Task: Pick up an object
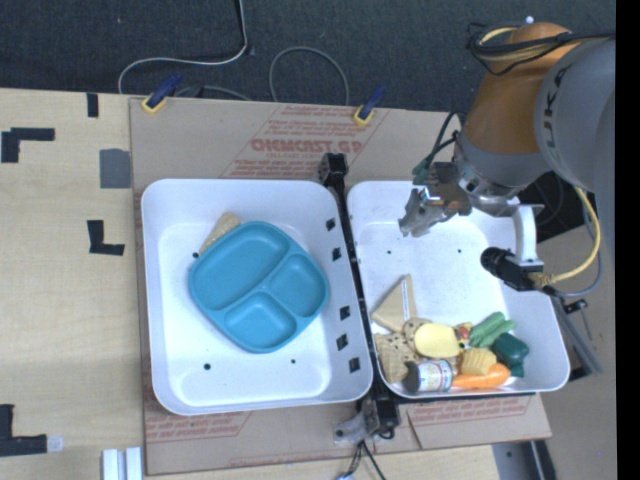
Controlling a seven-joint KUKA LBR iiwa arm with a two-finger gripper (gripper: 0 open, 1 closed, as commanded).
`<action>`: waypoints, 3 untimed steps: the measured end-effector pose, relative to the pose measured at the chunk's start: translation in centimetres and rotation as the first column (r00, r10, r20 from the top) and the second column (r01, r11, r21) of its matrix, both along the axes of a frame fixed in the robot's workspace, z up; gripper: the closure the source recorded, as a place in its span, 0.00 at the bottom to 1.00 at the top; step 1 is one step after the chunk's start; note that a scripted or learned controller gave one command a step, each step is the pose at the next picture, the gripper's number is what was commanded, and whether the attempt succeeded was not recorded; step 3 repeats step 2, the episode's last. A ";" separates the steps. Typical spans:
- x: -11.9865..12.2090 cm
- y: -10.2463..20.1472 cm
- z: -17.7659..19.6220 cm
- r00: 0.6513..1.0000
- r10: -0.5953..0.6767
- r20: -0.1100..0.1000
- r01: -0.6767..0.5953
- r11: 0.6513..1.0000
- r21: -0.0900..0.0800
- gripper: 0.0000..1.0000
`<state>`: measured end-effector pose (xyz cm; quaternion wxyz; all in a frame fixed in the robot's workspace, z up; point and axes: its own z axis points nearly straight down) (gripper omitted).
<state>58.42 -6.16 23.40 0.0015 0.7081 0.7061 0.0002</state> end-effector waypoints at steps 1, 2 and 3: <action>-1.9 -6.9 1.3 1.000 -0.001 -0.002 0.001 1.000 0.000 1.00; 0.8 -3.4 -3.6 1.000 0.005 -0.005 -0.005 1.000 0.001 1.00; 0.8 -3.4 -3.6 1.000 0.005 -0.005 -0.005 1.000 0.001 1.00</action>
